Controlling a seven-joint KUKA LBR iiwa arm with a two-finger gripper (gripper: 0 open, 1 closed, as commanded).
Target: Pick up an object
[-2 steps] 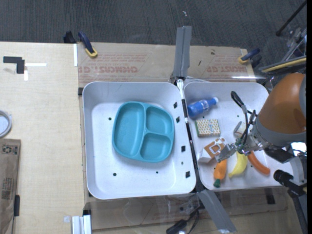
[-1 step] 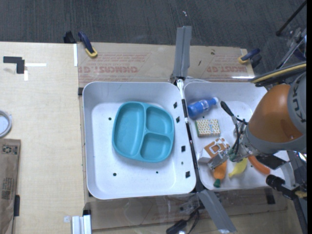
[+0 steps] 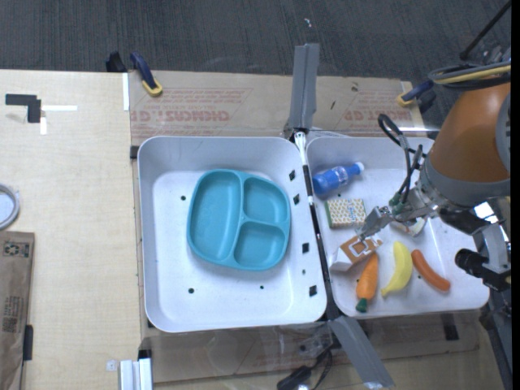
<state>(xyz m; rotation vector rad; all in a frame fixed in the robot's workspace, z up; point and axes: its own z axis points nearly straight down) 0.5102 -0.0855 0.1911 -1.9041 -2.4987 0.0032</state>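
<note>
Down over the right bin with the gripper, low above the bin floor, just above a small orange-and-white carton and just right of a speckled tan block. Open or shut: cannot tell from this slant. Nothing seen clamped in it.

Crowded close around it:
- blue bottle lying on its side toward the far left corner, beyond the block
- carrot just below the carton, tip toward the near rim
- banana beside the carrot, to its right
- orange sausage right of the banana, slanted, slightly apart from it

All pickable things bunched in the near half of that bin, carton nearest the gripper. Overhung on the right by the arm's orange band and grey wrist, hiding part of the far right side of the bin.

In the left bin, a teal divided plate, lying flat near the middle, well clear of all four walls. White floor bare around it, dotted with small dark holes.

Between the two bins, touching rims and a grey upright post at the far end. Underneath, brown cardboard held by blue-and-yellow clamps at its far corners. Further left, pale wooden bench with a tape roll at the edge and a brown paper bag. Beyond the bench, dark carpet.

Freest room in the right bin along its far wall, right of the bottle.
</note>
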